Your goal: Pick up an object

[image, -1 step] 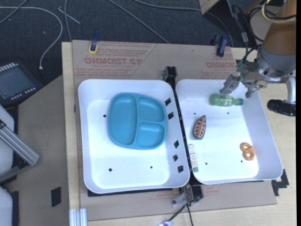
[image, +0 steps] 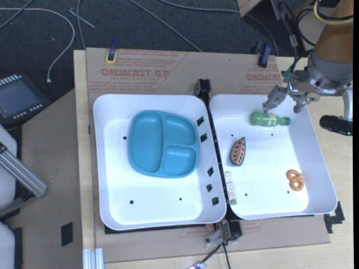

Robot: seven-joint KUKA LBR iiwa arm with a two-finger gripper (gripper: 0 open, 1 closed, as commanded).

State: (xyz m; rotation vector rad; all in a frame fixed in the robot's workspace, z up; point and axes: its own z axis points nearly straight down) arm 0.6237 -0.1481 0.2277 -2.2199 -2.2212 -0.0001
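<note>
Nearest us: pretzel (image: 294,180) low in right bin (image: 314,150) | brown slice (image: 238,151) mid-bin | green bottle (image: 268,119) lying at the back, our jaws (image: 287,98) spread just above it, pinching nothing | blue divided plate (image: 163,143) in left bin (image: 112,150)

Two white bins (image: 106,150) — one blue plate (image: 164,143), three small objects (image: 270,119).

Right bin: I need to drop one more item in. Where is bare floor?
Bare: the middle between the watermelon slice and pretzel, and the near-left corner. Crowded: the far side, where the claw hangs over the green bottle.
</note>
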